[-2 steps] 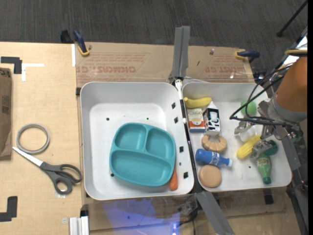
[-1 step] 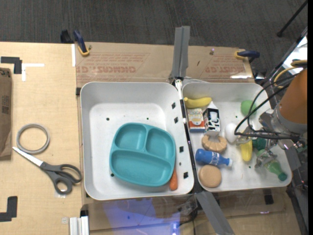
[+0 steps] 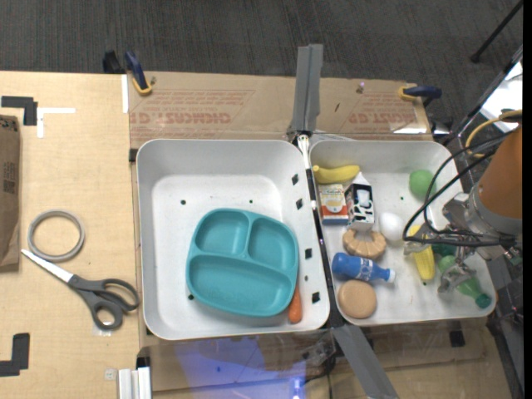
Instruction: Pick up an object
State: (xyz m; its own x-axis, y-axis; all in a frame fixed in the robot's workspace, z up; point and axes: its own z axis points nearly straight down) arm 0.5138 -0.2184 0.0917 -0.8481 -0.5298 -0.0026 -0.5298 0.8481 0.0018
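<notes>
Camera view, from above the bench: the grey arm (image 3: pixel 499 189) reached into the right bin (image 3: pixel 391 150), its gripper (image 3: pixel 455 279) low among toys at that bin's right side.

Largest in sight, the left bin (image 3: pixel 158 223) held a teal divided plate (image 3: pixel 243 261) with a carrot (image 3: pixel 295 306) at its edge. In the right bin lay a banana (image 3: pixel 337 173), two small cartons (image 3: pixel 347 203), a blue bottle (image 3: pixel 359 268), two round biscuits (image 3: pixel 361 273), a green ball (image 3: pixel 421 181) and a white egg (image 3: pixel 389 222). Beside the gripper lay a yellow corn cob (image 3: pixel 425 263) and a green piece (image 3: pixel 475 293); whether the gripper stood wide or narrow could not be told. The corn cob looked light, stiff and smooth plastic, likely to roll, and was best pinched across its middle.
</notes>
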